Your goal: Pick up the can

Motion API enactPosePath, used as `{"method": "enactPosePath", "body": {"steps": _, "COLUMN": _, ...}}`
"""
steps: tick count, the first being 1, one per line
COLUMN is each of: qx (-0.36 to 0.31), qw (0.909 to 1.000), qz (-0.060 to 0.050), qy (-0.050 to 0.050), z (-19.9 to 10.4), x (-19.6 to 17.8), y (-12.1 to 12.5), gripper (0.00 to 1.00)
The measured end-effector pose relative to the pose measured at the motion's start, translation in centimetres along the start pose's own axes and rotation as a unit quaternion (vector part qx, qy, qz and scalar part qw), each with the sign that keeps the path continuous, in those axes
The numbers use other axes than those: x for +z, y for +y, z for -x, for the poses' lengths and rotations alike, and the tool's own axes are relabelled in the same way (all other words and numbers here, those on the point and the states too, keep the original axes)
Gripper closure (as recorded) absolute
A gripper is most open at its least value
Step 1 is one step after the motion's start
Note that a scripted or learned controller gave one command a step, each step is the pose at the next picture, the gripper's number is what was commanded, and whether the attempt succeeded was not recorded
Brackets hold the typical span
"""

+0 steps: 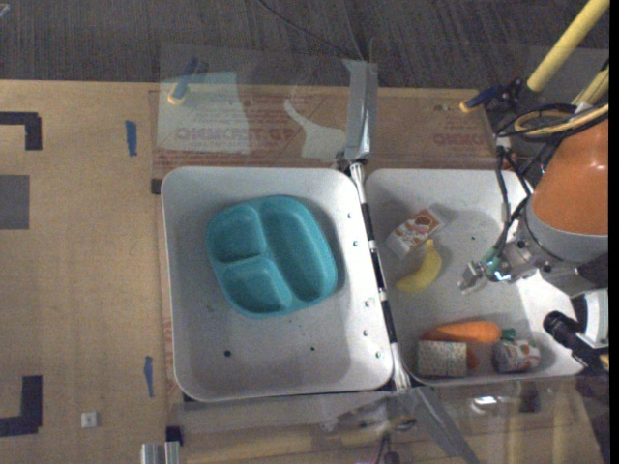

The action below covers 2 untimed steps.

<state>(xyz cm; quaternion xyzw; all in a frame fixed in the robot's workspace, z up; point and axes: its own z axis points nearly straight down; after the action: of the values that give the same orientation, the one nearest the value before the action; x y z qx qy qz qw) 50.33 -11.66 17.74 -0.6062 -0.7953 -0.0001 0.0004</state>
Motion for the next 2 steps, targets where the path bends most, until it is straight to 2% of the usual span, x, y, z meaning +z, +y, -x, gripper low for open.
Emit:
{"method": "enactPosePath", "body": {"steps": 1, "qx": -0.154, "qw": 0.9881, "qz": 0.002, "qy": -0.002, "z": 0.1, "x": -7.4, "y": -2.4, "gripper": 1.00}}
{"method": "enactPosePath", "body": {"steps": 2, "qx": -0.249, "qw": 0.9686, "qz": 0.002, "qy": -0.003, "z": 0.3, "x": -8.5, "y": -2.4, "gripper": 1.00}}
